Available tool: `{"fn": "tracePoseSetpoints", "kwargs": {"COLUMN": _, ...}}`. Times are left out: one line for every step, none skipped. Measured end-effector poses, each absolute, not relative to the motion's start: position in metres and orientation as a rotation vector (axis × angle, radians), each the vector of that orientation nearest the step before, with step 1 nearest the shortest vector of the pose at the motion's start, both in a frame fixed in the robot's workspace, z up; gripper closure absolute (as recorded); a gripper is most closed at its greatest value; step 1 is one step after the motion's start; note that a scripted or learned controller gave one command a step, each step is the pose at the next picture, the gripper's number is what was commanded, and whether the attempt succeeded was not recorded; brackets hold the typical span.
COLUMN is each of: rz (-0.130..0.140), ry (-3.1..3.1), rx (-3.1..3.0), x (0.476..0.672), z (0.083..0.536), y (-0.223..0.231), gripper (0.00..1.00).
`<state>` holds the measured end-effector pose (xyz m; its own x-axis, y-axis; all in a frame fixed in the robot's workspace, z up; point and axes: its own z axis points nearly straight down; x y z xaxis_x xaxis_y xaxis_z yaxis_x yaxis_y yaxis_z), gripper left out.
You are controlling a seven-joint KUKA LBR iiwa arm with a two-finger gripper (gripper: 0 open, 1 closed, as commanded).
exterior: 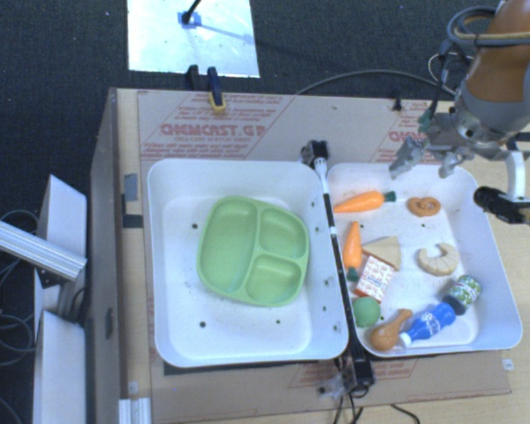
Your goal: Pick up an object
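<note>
The right bin [499, 272] holds a carrot [362, 202], a second carrot [352, 246], a small brown pretzel [423, 206], a croissant [438, 259], a sandwich wedge [382, 251], a checked cracker [374, 278], a green ball [366, 310], a drumstick [388, 330], a blue bottle [429, 322] and a green can [465, 291]. My gripper [424, 163] hangs over that bin's far edge, above and just behind the pretzel. It is open, its fingers spread, with nothing between them.
In the left bin [172, 263] lies a green divided plate [253, 250]. A black rail [331, 237] runs between the two bins. A blue and black clamp [212, 87] stands at the bench's far edge. The arm comes in from the upper right.
</note>
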<state>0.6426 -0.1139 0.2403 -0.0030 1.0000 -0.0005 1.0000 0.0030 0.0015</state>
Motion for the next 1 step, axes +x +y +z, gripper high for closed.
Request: {"fn": "tracePoseSetpoints", "kwargs": {"rz": -0.001, "ry": 2.227, "rx": 2.217, "x": 0.6482, "z": 0.1514, "y": -0.0962, "gripper": 0.00}}
